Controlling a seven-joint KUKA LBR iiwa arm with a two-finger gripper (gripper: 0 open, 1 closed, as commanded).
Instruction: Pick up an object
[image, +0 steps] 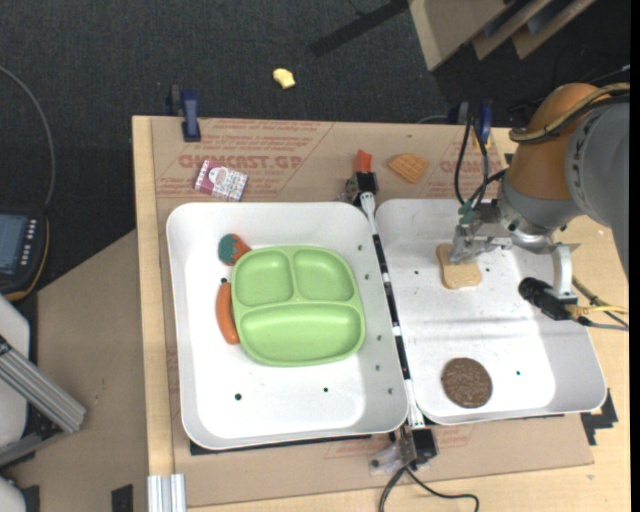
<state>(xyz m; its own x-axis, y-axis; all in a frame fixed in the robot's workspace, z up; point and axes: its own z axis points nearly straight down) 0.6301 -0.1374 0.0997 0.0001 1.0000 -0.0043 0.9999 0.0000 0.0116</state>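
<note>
In the right bin (560, 350) a tan bread-like slice (460, 272) lies near the upper left part. My gripper (468, 244) comes down right over the slice's top edge, touching or nearly touching it; the slice rests on the bin floor. A round brown patty (467, 382) sits lower in the same bin. The grey arm with its orange band (560, 150) reaches in from the right.
The left bin (200, 380) holds a green divided plate (297, 304), an orange sausage-like piece (227, 312) beside it and a small teal and red item (234, 247). A waffle-like piece (407, 166) and a small packet (220, 180) lie on the bench behind the bins.
</note>
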